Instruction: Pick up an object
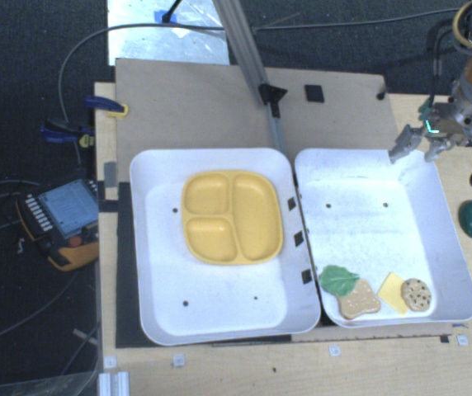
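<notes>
Four small food pieces lie in the near corner of the right bin (434, 200): a green leaf (338, 280), a tan bread slice (358, 301), a yellow cheese wedge (394, 292) and a round cookie (417, 294). My gripper (418, 145) hangs over the far right corner of that bin, well away from the food. Its two fingers stand apart, open, with nothing between them.
The left bin (158, 304) holds a yellow three-compartment plate (232, 217). A grey pole (244, 35) slants over the bench's far side. A teal object (469, 218) lies on the bench right of the bins. Cables and a handheld device (63, 217) sit left of the bench.
</notes>
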`<state>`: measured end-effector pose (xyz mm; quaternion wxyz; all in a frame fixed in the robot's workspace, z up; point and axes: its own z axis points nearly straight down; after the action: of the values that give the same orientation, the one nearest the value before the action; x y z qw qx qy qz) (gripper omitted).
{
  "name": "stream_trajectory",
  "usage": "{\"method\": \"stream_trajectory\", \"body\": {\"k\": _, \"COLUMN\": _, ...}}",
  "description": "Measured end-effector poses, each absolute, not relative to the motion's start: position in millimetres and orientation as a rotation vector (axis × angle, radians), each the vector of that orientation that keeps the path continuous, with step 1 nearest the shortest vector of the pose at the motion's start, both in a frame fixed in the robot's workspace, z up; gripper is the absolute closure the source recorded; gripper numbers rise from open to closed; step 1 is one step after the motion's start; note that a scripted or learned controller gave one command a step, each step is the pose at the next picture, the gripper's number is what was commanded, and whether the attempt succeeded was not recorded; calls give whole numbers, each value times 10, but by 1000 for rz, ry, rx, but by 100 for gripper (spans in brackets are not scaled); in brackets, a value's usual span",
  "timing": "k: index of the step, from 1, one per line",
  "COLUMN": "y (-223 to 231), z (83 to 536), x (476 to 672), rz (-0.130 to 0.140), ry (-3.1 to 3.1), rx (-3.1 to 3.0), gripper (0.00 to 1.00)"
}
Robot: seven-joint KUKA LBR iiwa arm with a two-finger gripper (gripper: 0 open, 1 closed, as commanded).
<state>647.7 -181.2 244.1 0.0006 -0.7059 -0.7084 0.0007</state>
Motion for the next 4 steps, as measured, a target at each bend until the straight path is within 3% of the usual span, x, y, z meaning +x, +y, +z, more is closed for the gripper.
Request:
{"method": "stream_trajectory", "body": {"k": 1, "y": -1811, "z": 2464, "x": 6487, "rz": -2, "ry": -2228, "rx": -2218, "gripper": 0}}
{"method": "stream_trajectory", "body": {"k": 4, "y": -1757, "z": 949, "x": 6619, "rz": 0, "ry": -2231, "rx": -2213, "gripper": 0}}
